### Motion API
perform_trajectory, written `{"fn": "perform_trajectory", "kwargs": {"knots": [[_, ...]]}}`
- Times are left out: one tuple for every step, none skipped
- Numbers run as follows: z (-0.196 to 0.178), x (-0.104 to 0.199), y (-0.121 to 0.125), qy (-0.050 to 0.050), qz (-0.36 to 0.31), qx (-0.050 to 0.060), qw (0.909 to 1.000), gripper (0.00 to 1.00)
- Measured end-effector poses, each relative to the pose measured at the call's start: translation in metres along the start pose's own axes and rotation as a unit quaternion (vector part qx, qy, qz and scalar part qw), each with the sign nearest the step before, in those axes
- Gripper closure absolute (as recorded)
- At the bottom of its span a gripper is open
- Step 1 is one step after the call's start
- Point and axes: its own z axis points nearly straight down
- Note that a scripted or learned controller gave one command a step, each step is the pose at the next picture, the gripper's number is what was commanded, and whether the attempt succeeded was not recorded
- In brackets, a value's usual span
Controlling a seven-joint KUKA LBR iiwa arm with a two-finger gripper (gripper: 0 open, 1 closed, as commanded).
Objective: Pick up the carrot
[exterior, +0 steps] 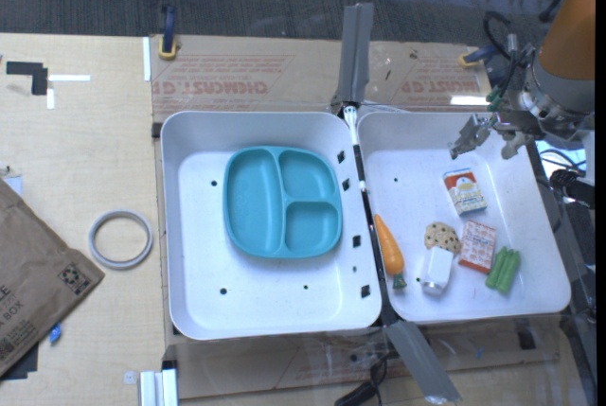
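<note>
orange carrot [387, 246] at right bin's [549, 300] left wall | claw [488, 137] apparently open, holding nothing, above far edge

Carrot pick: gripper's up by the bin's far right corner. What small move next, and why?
Probably carry the gripper left and toward the near side of the right bin, stopping above the carrot. The carrot lies against that bin's left wall, tip end near the front, well away from the gripper. The red-and-white box and cookie lie between them, so stay high.

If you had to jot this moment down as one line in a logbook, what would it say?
task: pick up carrot | carrot: lying at right bin's left edge | tool: open, above bin's far right, apart from carrot | grasp: not yet
</note>
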Motion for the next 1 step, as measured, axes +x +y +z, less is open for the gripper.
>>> {"fn": "perform_trajectory", "kwargs": {"knots": [[-0.0634,0.1255,0.0202,0.000,0.110,0.000,0.9939,0.00]]}}
